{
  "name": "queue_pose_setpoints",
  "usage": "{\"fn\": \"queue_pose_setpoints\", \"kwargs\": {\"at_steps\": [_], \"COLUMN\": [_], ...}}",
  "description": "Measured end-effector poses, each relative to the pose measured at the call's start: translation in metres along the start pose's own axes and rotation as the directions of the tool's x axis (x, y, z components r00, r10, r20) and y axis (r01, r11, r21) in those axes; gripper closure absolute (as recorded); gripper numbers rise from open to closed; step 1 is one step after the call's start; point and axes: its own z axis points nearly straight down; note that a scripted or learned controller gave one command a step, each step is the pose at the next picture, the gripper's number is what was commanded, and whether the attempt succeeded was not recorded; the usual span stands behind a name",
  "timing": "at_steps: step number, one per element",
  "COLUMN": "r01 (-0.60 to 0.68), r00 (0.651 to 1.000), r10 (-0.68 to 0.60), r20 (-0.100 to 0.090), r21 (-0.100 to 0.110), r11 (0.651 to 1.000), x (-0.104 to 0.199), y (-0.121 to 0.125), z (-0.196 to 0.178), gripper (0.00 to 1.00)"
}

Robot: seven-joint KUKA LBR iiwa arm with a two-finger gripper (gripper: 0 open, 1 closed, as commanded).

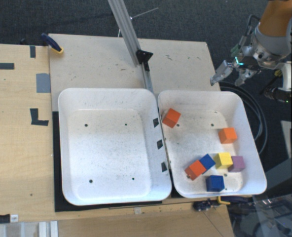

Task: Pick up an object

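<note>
Gripper (233, 75), fingers spread & holding nothing, hangs upper right of frame just past the right bin's (244, 110) top rim; nearest pick is the orange cube (228, 135), straight below it toward frame bottom, by bin's right wall.

Dark grey carpet floor (62, 9) — pale wooden bench (13, 132), grey tape patches (43, 83).

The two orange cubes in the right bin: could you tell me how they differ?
The orange cube near the divider sits turned cornerwise, alone at the bin's upper left. The orange cube by the right wall sits squarer to the bin, looks paler, and lies closer to the cluster. Both are similar-sized cubes in the right bin.
</note>
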Motion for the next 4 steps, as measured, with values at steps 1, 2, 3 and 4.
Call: {"fn": "queue_pose_setpoints", "kwargs": {"at_steps": [1,2,3,4], "r01": [0.001,0.001,0.001,0.000], "r00": [1.000,1.000,1.000,1.000], "r10": [-0.001,-0.001,-0.001,0.000], "r20": [0.003,0.001,0.002,0.002], "r21": [-0.005,0.000,0.000,0.000], "r11": [1.000,1.000,1.000,1.000], "x": [0.000,0.011,0.010,0.006], "y": [0.001,0.000,-0.006,-0.006], "z": [-0.004,0.052,0.097,0.142], "gripper": [0.00,0.00,0.00,0.00]}}
